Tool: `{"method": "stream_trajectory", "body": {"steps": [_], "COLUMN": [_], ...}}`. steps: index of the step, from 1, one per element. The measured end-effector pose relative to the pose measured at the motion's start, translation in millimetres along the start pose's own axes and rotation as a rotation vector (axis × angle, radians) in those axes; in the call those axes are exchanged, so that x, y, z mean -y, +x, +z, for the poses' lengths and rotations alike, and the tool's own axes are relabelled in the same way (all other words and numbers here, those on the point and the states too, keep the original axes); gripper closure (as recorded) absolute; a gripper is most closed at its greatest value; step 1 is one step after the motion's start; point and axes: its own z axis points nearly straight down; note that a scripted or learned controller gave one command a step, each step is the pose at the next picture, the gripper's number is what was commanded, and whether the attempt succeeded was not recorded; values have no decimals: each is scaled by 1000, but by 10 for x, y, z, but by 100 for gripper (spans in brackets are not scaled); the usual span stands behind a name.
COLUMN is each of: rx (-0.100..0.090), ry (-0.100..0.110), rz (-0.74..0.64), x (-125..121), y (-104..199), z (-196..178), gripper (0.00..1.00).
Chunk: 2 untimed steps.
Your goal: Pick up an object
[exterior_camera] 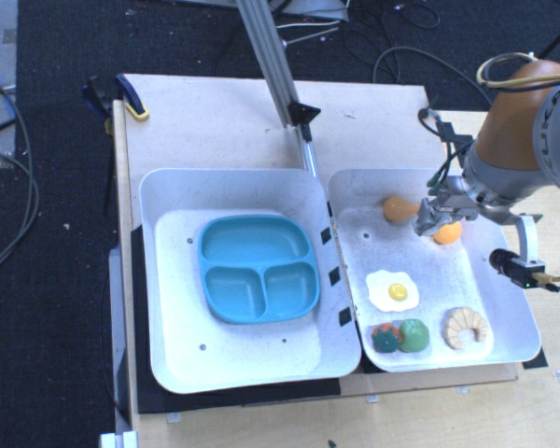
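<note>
Fingers (436, 220) are hovering at the right bin's (504, 343) far edge over an orange (447, 233), spread unclear, needing descent.

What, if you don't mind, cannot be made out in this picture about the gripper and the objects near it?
- Gripper, camera view: the wrist above hides its fingers, so its state is unreadable.
- Orange ball: partly covered by the gripper; contact cannot be judged.
- Orange-brown object: too small to identify.
- Red-and-green toy: too small to tell whether it is one piece or two.
- Arm: cut off by the right edge.
</note>
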Motion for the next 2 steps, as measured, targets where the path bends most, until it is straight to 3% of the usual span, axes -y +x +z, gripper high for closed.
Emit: {"method": "stream_trajectory", "body": {"steps": [1, 2], "rx": [0, 0], "ry": [0, 3], "rz": [-1, 0], "x": [-106, -117], "y": [54, 55], "z": [-525, -732], "gripper": [100, 100]}}
